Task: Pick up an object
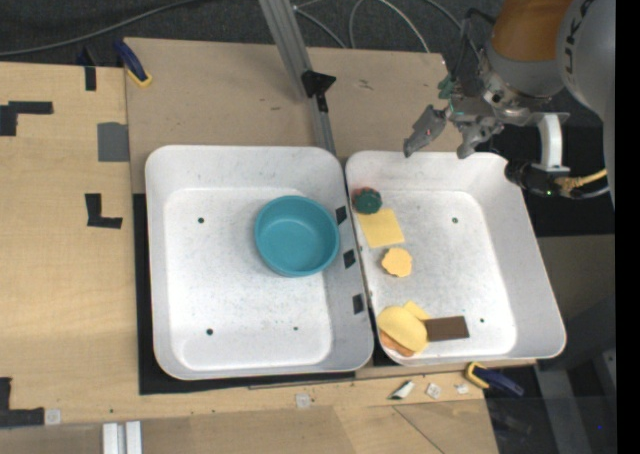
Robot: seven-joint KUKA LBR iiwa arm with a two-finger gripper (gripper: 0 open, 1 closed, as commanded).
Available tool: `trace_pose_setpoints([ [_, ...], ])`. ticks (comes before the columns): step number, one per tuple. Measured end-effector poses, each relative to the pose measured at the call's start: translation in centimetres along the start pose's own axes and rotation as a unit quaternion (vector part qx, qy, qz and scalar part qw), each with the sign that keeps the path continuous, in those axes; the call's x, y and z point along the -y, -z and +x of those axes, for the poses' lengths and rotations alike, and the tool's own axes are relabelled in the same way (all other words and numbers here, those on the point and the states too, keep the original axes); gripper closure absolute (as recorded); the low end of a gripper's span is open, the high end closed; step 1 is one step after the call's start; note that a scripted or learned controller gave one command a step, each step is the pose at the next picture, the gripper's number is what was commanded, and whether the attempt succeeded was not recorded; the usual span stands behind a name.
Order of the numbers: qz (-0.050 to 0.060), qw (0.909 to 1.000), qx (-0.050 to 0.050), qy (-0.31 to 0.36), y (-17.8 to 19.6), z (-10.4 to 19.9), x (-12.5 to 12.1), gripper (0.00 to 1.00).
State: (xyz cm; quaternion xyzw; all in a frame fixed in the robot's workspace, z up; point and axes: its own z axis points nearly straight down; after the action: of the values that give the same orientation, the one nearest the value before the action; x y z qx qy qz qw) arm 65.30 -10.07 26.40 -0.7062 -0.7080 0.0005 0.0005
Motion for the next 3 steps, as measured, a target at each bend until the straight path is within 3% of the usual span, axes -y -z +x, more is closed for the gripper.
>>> trace_pose_setpoints([
  [1,0.0,1.0,0.0,0.0,0.0,0.0,0.0,0.0],
  [3,0.003,1.0,0.0,0.0,-10.4,0.9,0.7,0.0],
])
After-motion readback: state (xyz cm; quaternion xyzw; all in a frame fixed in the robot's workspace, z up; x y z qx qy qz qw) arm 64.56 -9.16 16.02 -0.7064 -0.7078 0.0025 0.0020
